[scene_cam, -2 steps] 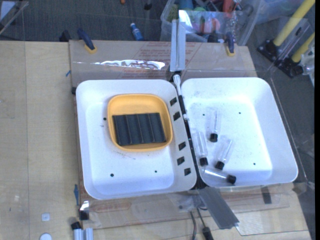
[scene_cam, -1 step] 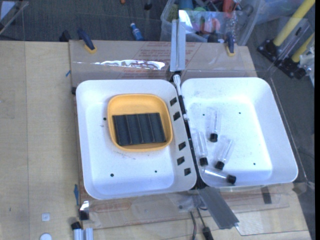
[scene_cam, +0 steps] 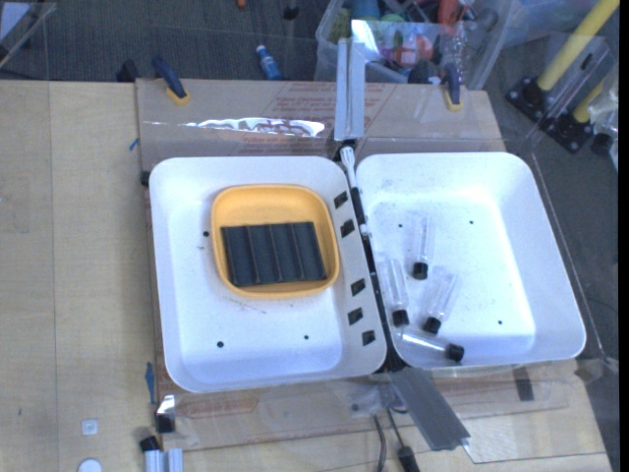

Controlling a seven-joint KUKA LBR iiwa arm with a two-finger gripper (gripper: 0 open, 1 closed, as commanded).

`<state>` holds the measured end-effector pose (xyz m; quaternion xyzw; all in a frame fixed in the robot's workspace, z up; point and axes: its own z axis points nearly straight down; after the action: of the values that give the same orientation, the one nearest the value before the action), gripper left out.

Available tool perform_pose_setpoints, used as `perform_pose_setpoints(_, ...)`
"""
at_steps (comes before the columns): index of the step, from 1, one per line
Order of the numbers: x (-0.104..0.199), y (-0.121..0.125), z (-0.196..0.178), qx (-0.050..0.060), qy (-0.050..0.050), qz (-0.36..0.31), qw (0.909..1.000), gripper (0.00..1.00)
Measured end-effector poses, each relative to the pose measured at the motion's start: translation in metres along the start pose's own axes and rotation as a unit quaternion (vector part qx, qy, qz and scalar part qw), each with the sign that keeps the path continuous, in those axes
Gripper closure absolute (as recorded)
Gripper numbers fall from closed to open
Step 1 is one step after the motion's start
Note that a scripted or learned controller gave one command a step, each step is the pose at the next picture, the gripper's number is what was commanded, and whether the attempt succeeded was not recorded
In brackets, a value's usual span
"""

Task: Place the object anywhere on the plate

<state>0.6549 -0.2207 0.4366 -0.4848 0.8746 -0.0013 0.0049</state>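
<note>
— Pincer state?
— It cannot be told from this view.

— Task items, where are they found?
— Four clear tubes with black caps are seen in the right bin (scene_cam: 491, 205). One tube (scene_cam: 421, 244) lies near the middle. A second (scene_cam: 395, 288) is laid close to the shared edge. A third (scene_cam: 440, 298) is set just beside it. A fourth (scene_cam: 428, 343) is pressed along the near wall.

— And the plate?
— The yellow plate (scene_cam: 228, 214) is placed in the left bin (scene_cam: 187, 303), toward its far side. A dark ribbed block (scene_cam: 273, 254) is carried on it, so that only the rim is left bare.

— What room is left open?
— The right bin's far and right portions are left bare. In the left bin, a white band is left around the plate, widest along the near side. The bins are joined at a clipped edge (scene_cam: 356, 264).
</note>
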Motion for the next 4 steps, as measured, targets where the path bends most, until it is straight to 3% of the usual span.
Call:
perform_pose_setpoints(1,-0.008,-0.011,0.001,-0.001,0.000,-0.154,0.9881,1.00)
perform_pose_setpoints(2,0.005,0.006,0.000,-0.005,0.000,-0.314,0.9495,1.00)
perform_pose_setpoints(3,0.005,0.016,0.001,-0.006,-0.001,-0.484,0.8749,1.00)
perform_pose_setpoints(4,-0.002,0.003,0.002,-0.004,-0.002,-0.568,0.8234,1.00)
